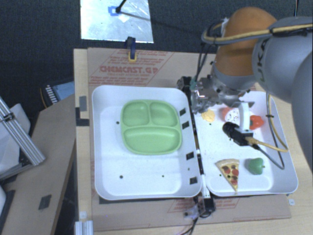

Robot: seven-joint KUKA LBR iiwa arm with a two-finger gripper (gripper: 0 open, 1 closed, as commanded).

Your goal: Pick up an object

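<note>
The right bin (281, 180) holds several toy foods. A pizza slice (230, 172) lies near its front edge, with a green pepper (255, 166) just to the right. A small yellow piece (209, 116) sits near the bin's left wall. Further right are a red and white piece (231, 115) and an orange-red piece (256, 121). My gripper (197, 101) hangs low over the back left corner of this bin, just behind the yellow piece. The wrist hides what lies beneath it.
The left bin (112, 175) carries a green divided plate (150, 127) in its middle. A black plug (235, 132) on a yellow cable (266, 145) trails from the arm across the right bin. Cardboard (132, 67) lies under both bins.
</note>
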